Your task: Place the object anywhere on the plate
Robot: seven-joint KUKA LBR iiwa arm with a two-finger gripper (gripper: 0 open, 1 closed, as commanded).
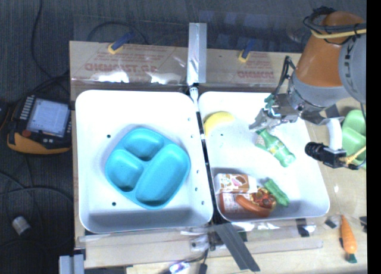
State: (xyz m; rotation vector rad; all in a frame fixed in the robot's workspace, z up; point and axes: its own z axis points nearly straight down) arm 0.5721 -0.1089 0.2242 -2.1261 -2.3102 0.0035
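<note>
- near edge of the right white bin (309, 207): a flat printed packet showing sausages (241, 195) and a small green pepper-like toy (275, 190) lie untouched.
- left white bin (89, 207): the blue three-compartment plastic plate (149, 165) sits mid-bin with nothing on it, so the placing is not done.
- middle of the right bin: a green plastic bottle (275, 148) lies tilted, just below the two-finger gripper (269, 118); whether it is gripped, i cannot tell.
- far left corner of the right bin: a yellow lemon-like ball (217, 120) rests by the wall.
- judged: grasp, carry and release all remain.
</note>
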